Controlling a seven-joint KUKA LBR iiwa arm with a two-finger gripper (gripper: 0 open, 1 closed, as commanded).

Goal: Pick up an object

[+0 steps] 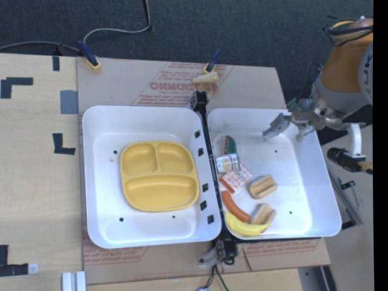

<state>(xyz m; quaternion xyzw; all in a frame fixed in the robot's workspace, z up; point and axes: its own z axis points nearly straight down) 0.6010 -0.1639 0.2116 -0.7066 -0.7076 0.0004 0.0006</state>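
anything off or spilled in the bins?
Nothing spilled or damaged. The yellow divided plate lies flat in the left bin. The right bin's items are bunched in its lower-left corner, with the banana against the front wall. The gripper is over that bin's far side.

The grey arm (pixel 348 71) reaches in from the right, its end effector (pixel 290 127) with fingers spread apart.

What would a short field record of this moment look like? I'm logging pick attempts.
left bin: yellow divided plate
right bin: banana, carrot, two bread rolls, small can, red-and-white packet
gripper: over the right bin's far right part, open, holding nothing
objects: clustered at the right bin's left side, apart from the gripper
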